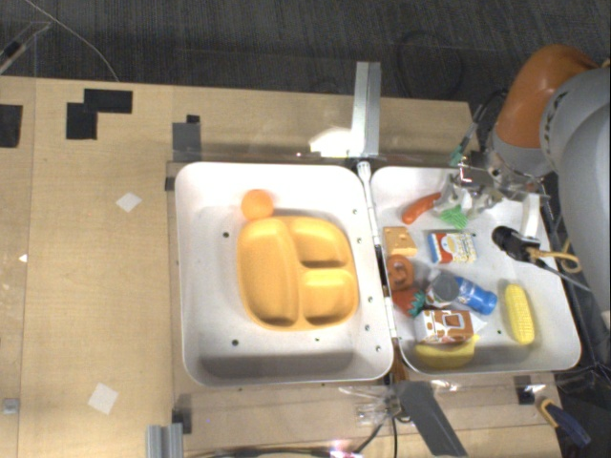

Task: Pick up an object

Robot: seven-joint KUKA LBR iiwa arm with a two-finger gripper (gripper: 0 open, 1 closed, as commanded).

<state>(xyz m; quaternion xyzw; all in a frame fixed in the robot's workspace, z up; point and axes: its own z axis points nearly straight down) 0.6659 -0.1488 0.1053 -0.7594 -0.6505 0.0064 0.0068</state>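
Desk, two white bins side by side.

Left bin: a yellow divided tray sits in the middle, one long compartment on its left and two smaller ones on its right. An orange ball lies just beside the tray's far left corner, touching or nearly touching it.

Right bin: crowded.
- Far end: an orange carrot lies at a slant. A small green piece is just to its right.
- Middle: a tan cracker-like square sits near the dividing wall, with a white, blue and red carton beside it.
- Below these: a reddish-brown lump by the wall and a blue bottle on its side.
- Near end: a small printed box rests against a banana. A corn cob lies apart, towards the right wall.

Arm enters from the right, orange band showing above the wrist. The hand is over the far end of the right bin, directly above the green piece and close to the carrot's thick end. From this angle I cannot tell whether the hand is spread or pressed together. Nothing is seen pinched in it. Every object rests on a bin floor, and the green piece and carrot are the nearest to the hand.
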